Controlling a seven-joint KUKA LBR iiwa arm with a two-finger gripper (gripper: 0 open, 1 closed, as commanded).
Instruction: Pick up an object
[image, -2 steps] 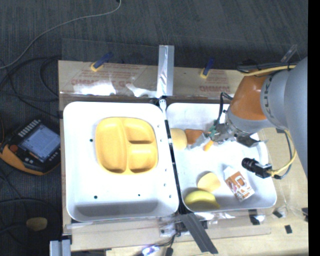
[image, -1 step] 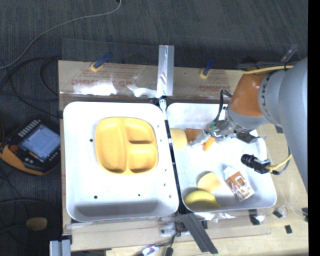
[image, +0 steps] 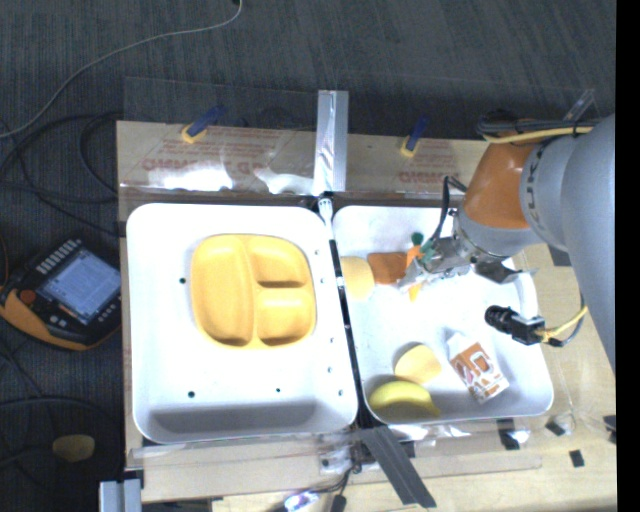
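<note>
The right bin (image: 520, 400) holds several items. An orange block (image: 386, 267) lies at its upper left, beside a pale yellow round piece (image: 355, 277) against the divider. A small green item (image: 416, 240) sits just above the block. Lower down are a yellow wedge (image: 418, 362), a yellow-green fruit shape (image: 402, 400) and a small white and orange carton (image: 477, 370). My gripper (image: 428, 264) reaches in from the right, low over the right end of the orange block. The wrist hides its tips.
The left bin (image: 160, 400) carries a yellow divided tray (image: 250, 290). A black fitting with a cable (image: 512, 321) hangs over the right bin's right side. A handheld controller (image: 65, 290) lies on the floor at left. A metal strip (image: 331, 140) stands behind the divider.
</note>
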